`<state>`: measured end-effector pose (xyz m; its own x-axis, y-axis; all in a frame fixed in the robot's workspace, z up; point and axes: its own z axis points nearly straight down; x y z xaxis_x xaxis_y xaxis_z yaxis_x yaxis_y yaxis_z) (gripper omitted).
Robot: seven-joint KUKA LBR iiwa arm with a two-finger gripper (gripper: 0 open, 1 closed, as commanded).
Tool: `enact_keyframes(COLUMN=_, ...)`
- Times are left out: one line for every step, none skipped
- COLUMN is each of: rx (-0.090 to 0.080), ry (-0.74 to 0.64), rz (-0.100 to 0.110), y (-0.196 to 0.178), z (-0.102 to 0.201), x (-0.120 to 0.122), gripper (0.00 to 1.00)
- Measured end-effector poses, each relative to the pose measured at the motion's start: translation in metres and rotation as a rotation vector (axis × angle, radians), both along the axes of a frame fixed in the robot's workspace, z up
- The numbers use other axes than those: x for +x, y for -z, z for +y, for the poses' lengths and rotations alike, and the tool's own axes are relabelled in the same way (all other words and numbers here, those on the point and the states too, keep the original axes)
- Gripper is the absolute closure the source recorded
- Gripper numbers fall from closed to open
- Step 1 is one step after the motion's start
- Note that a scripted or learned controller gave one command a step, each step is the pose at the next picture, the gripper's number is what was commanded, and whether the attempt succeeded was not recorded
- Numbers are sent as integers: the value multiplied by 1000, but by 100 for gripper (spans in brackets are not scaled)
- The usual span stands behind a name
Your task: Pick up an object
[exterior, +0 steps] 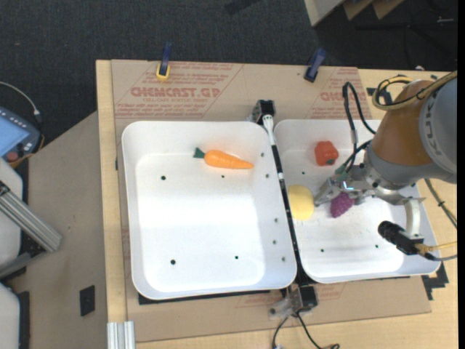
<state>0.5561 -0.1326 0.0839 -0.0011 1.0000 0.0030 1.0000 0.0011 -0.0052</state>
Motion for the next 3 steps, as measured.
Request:
enact_keyframes(rx=-3, ry=1, rz=-8, y=-12, z=-2, x=2, gripper=100)
enact_keyframes(rx=-2, ry=-7, rz=-13, y=-106, z=81, x=3, gripper=100)
enact_keyframes(rx=-3, ry=-3, rz=-16, y=-201, z=97, x=4, gripper=100)
